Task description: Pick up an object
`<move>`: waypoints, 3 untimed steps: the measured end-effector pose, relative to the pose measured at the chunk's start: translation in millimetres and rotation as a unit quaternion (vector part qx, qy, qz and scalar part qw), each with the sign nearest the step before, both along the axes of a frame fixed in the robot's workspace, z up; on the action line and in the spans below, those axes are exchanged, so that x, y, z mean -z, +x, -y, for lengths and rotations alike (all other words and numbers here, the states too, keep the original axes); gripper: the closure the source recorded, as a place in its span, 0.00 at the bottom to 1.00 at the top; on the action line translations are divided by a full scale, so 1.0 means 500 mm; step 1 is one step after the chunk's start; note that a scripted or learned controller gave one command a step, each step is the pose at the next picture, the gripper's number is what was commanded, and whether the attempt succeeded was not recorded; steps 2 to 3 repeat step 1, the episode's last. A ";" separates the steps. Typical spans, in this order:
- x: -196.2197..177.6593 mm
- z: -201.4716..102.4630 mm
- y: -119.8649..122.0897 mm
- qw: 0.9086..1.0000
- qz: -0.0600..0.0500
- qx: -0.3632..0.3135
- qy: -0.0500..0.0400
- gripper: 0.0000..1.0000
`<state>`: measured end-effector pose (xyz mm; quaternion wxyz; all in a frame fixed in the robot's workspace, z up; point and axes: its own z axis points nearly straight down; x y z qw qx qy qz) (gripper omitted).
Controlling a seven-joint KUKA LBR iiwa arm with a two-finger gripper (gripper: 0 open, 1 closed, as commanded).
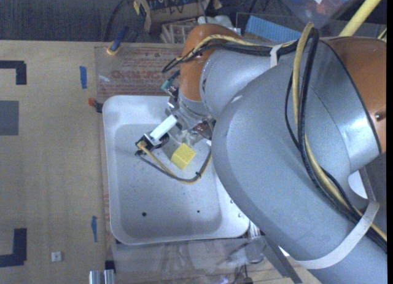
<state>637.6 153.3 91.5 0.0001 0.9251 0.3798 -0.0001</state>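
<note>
Camera view: arm sweeps in from 3 o'clock, and the gripper hangs low over the white bin. The yellow block lies on the bin floor near the middle, a touch toward 1 o'clock of centre. It's the only real pick candidate here.

The gripper sits just at 12 o'clock of the block, v. close, maybe touching at the block's top edge. Can't tell from this angle. Also can't tell whether the gripper is apart or together, as the wrist hides it. Nothing visibly held.

Looks like approach/align, pick not yet made. To do it well, IMO: nudge toward 6 o'clock so the tool centres over the block, then square up to its flat sides, since it lies turned approx. diagonal. Go straight down, close, then lift slow.

Risk: coming down off-centre just shoves the block toward 6.

Two dark specks at 6–7 o'clock on the floor are too small to ID, so ignore them.
</note>
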 end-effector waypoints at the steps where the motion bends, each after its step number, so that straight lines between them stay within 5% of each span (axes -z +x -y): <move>1: 0.004 0.095 -0.046 0.990 0.002 0.142 0.001 1.00; 3: 0.004 0.095 -0.046 0.990 0.002 0.142 0.001 1.00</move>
